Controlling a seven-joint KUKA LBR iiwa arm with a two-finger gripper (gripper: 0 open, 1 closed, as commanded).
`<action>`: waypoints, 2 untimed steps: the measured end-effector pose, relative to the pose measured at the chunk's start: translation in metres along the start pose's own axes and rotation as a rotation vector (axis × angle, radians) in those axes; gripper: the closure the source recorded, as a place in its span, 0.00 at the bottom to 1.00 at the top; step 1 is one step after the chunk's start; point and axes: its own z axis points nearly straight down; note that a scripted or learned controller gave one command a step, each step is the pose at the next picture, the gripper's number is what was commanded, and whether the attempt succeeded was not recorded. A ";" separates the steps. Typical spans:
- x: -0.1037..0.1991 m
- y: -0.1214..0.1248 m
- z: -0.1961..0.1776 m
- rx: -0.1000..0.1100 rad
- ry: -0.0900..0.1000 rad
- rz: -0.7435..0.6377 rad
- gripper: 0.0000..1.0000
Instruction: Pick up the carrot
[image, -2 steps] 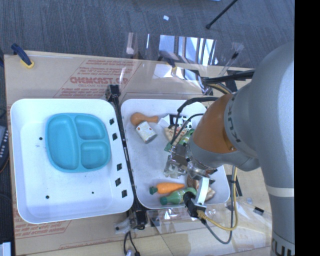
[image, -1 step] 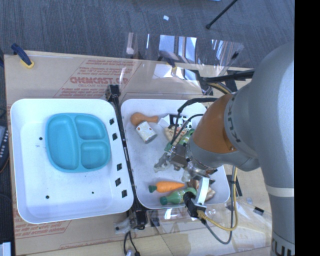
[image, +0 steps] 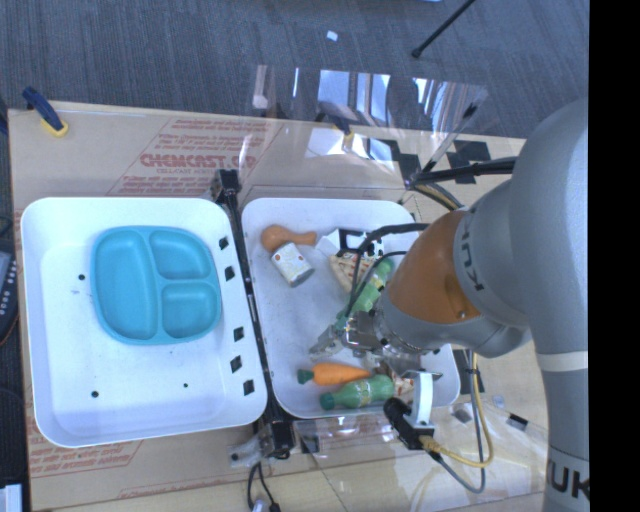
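Note:
The carrot (image: 340, 375), orange with a green tip at its left end, lies flat near the front edge of the right bin (image: 262, 330). My gripper (image: 343, 340) hangs just behind and above it, its metal end close to the carrot's top. The grey arm with its orange band (image: 430, 285) covers the bin's right half. Nothing is seen lifted off the bin floor.
A green bottle (image: 357, 393) lies right in front of the carrot, touching it. Farther back are a drumstick (image: 285, 238), a small white block (image: 292, 266), a bread slice (image: 348, 268) and a green item (image: 370, 287). The left bin (image: 40, 300) holds a blue divided plate (image: 155, 283).

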 end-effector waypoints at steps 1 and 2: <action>0.001 -0.001 -0.009 0.007 0.002 -0.011 1.00; 0.001 -0.001 -0.009 0.007 0.001 -0.012 0.00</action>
